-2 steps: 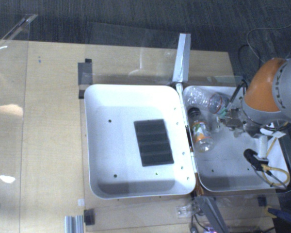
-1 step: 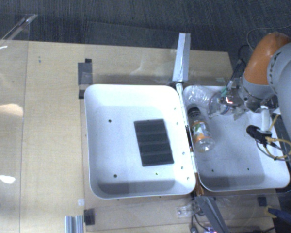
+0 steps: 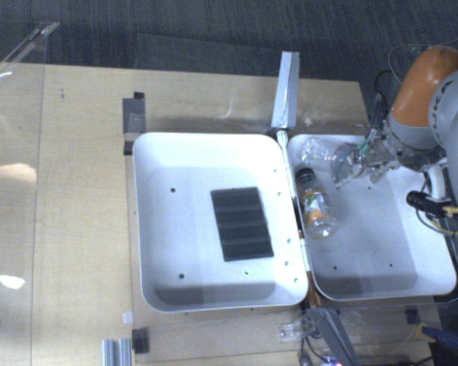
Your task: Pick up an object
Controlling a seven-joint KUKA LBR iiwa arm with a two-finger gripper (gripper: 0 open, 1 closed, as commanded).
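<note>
Toward the right of the frame, the two-finger metal gripper [image 3: 364, 161] hangs low over the right white bin's [image 3: 382, 269] upper part, beside crumpled clear plastic [image 3: 320, 153]. Whether it grips anything I cannot tell. A clear plastic bottle with a black cap [image 3: 314, 204] lies lower left of it, long axis running up-down along the bin's left wall.

Two bins side by side on bench [image 3: 76, 227]. Left bin [image 3: 156, 280]: ribbed slab [image 3: 242, 223] lying flat near centre. Right bin [image 3: 382, 277]: bottle [image 3: 314, 204] lying against left wall, cap toward far side; crumpled clear wrapper [image 3: 324, 157] in far-left corner. Gripper [image 3: 364, 162] over right bin's far part, just right of wrapper.
</note>
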